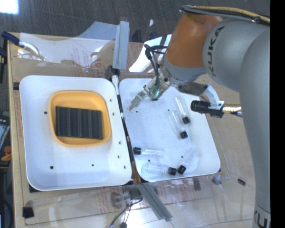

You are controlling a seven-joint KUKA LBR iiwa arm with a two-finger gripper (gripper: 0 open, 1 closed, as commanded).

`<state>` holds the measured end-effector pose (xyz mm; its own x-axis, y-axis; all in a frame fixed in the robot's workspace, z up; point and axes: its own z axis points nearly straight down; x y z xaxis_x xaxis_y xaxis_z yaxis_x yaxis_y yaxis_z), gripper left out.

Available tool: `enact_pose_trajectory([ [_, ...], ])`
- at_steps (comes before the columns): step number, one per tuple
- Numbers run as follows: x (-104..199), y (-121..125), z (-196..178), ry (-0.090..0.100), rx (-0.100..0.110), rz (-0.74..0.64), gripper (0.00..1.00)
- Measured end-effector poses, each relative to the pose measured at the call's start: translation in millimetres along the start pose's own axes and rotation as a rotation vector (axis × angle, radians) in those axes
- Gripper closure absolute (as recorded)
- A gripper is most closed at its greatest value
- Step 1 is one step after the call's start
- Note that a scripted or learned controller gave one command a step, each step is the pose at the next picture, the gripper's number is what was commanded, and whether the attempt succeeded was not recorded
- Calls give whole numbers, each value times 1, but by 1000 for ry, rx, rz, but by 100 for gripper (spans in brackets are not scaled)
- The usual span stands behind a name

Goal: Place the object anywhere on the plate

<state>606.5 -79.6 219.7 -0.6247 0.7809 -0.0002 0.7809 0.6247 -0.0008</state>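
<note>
Dark carpet surrounds a wooden worktop (47, 208) that carries two shallow white bins side by side. At left of the frame, the left bin (33, 165) holds a yellow rounded plastic plate (59, 103) with a dark ribbed insert at its centre. At centre right, the right bin (204, 151) holds several clear plastic vials with black caps (179, 114), scattered from the middle to the lower edge.

One clear vial (137, 99) hangs slantwise at the top of the right bin, its upper end between the fingertips of the tool (153, 92), which looks clamped on it near one end. That end-on grip is the likely risk: the long free length could swing or slip out during travel, and a smooth tube may roll off the plate's ribs once released. The bin walls between the two trays could also catch the dangling end if carried low.

The grey arm with its orange band reaches in from upper right, wrist bent down and leftward over the right bin's top edge
</note>
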Motion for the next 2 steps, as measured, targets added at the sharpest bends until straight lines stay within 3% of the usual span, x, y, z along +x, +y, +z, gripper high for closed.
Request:
enact_pose_trajectory([
  [1,38,4,17,3,1,-44,0],
  [2,-6,7,28,-2,-1,-433,0],
])
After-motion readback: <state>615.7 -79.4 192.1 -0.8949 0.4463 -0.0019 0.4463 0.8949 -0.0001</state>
